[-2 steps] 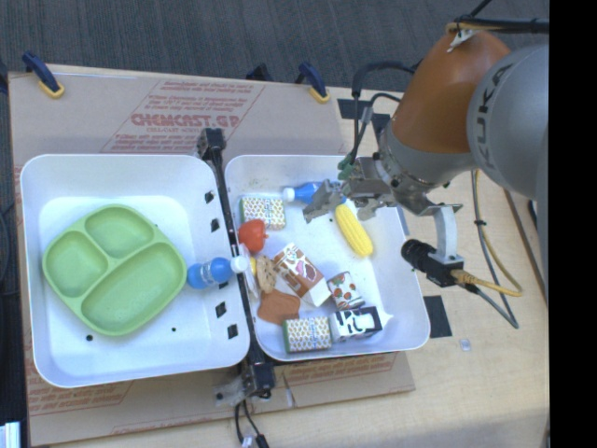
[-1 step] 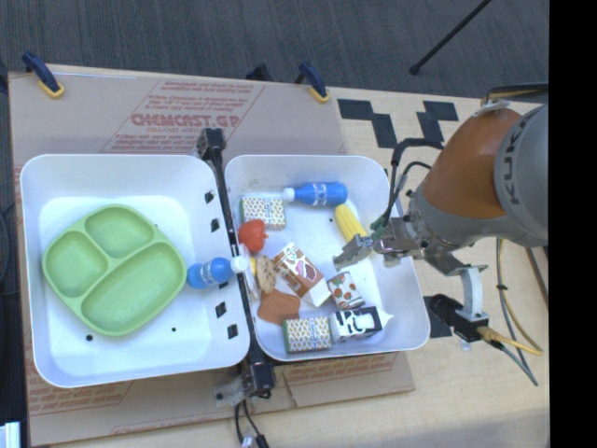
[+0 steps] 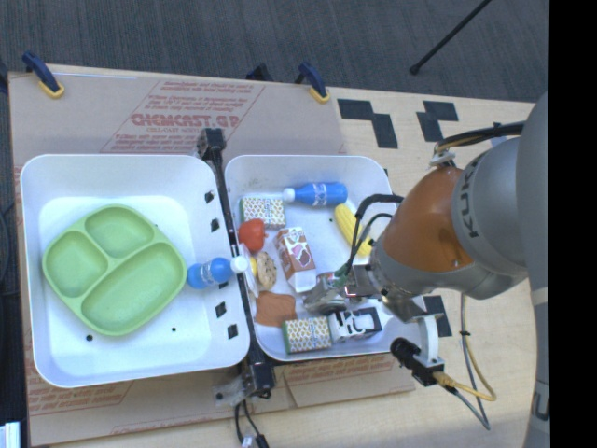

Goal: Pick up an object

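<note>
Several small groceries crowd the right bin [image 3: 373, 171]; we see the pincer [image 3: 328, 297] low at its 5 o'clock, beside a brown carton [image 3: 296, 255], apparently seeking one. We cannot tell its opening.

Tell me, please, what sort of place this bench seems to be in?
Probably a robotics lab set up for grasping trials. A grey and orange arm reaches over two white bins, the right one scattered with toy food such as a blue bottle, and cardboard is clamped underneath.
</note>
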{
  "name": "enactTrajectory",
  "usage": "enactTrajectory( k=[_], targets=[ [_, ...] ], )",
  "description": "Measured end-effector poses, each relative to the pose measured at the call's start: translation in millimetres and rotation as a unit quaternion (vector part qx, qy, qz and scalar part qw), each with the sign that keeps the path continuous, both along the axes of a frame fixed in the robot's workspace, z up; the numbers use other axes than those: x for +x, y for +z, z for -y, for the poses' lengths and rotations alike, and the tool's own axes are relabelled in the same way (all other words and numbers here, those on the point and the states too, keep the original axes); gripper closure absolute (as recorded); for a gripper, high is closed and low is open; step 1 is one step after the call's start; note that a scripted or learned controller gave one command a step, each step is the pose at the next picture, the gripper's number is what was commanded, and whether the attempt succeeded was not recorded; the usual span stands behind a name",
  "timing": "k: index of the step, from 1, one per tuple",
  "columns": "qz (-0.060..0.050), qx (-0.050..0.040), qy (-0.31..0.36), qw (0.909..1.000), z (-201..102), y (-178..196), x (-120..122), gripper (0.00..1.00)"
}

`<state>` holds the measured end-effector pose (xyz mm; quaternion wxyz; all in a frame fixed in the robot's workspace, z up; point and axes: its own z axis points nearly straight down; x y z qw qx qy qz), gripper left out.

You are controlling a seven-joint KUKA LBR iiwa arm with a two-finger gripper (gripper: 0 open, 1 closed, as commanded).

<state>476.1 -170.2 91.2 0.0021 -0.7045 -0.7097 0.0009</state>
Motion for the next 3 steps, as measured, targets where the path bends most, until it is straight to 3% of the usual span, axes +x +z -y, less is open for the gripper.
enactTrajectory(
  k=[1,2,3],
  targets=[
    [0.000,-0.0003,0.003,1.0000,0.4,10.4,0.8,1.00],
    [0.003,-0.0011,0.000,1.0000,-19.1,154.8,1.5,1.00],
    [0.003,-0.0008,-0.001,1.0000,-55.2,175.6,1.3,1.00]
  ],
)
